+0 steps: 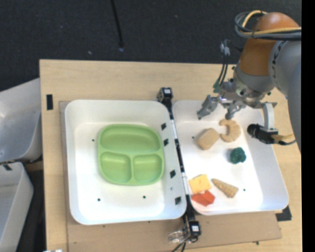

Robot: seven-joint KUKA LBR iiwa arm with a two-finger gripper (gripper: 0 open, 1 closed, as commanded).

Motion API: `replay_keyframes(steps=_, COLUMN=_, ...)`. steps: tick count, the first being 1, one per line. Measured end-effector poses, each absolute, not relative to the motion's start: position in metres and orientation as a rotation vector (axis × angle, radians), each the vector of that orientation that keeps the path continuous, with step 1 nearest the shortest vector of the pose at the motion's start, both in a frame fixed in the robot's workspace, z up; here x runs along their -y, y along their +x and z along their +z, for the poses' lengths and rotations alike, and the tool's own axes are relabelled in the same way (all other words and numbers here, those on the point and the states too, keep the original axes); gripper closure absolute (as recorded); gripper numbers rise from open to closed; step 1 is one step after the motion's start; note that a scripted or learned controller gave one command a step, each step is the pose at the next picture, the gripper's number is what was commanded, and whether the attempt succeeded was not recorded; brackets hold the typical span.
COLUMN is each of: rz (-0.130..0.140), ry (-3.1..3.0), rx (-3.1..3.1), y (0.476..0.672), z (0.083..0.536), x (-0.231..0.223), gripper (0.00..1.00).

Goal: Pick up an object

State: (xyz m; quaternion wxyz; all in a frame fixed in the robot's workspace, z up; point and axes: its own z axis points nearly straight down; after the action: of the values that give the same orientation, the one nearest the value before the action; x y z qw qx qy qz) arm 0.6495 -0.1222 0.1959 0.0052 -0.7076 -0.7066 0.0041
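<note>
Gripper (221,107) of the grey arm (262,51), poised over the far part of the right bin (268,193); its two fingers are spread apart, one reaching left toward the bin's far-left area, the other pointing down toward the items, with nothing between them. Just near-side of the fingers lies a curved tan piece (231,129), its arc opening toward the far left. Touching or just beside it on the left is a tan block (208,138), long axis running left to right with a slight tilt. To the right and nearer, a dark green lump (237,155) sits apart. Along the near edge lie a yellow wedge (200,183), a red piece (203,198) just beside it, and a tan cone (224,187) whose long axis slants, tip pointing to the far left. The left bin (84,203) holds a green compartment tray (130,154) lying flat.
</note>
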Motion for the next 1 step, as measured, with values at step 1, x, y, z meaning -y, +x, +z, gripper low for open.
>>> replay_keyframes(steps=1, rz=-0.002, ry=-2.221, rx=2.222, y=0.6524, z=0.2047, x=0.1222, gripper=0.0)
